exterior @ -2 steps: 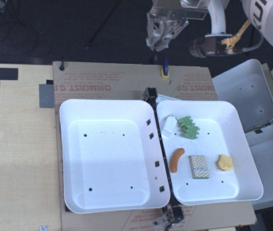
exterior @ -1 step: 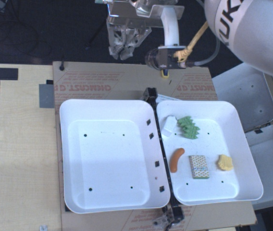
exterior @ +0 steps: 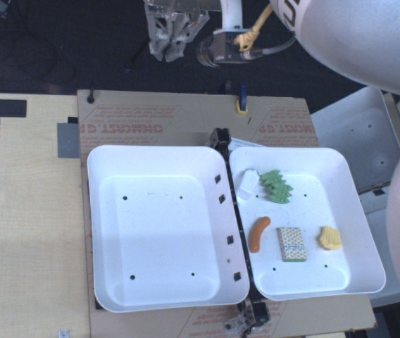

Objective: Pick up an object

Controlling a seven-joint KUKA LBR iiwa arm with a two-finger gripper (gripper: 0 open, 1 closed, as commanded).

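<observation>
**Pre-grasp: gripper raised, nothing held**

The gripper point(exterior: 175, 39) hangs above the bench's far edge, well apart from both bins; its fingers sit close together, gripping nothing. The right bin point(exterior: 355, 189) holds a green piece point(exterior: 276, 186), orange sausage point(exterior: 258, 233), small card box point(exterior: 292, 243) and yellow piece point(exterior: 330, 238). Judgement: approach step; next calls for travelling over one item, spreading the fingers, descending.

Green toy point(exterior: 276, 186), orange sausage point(exterior: 258, 233), yellow piece point(exterior: 330, 238) (white bins point(exterior: 115, 162)).

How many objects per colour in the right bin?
Green, leafy plastic piece: 1
Orange, sausage-shaped piece: 1
Yellow, lumpy piece: 1
Green-patterned flat card box: 1
White, small flat piece: 1
Total: 5
</observation>
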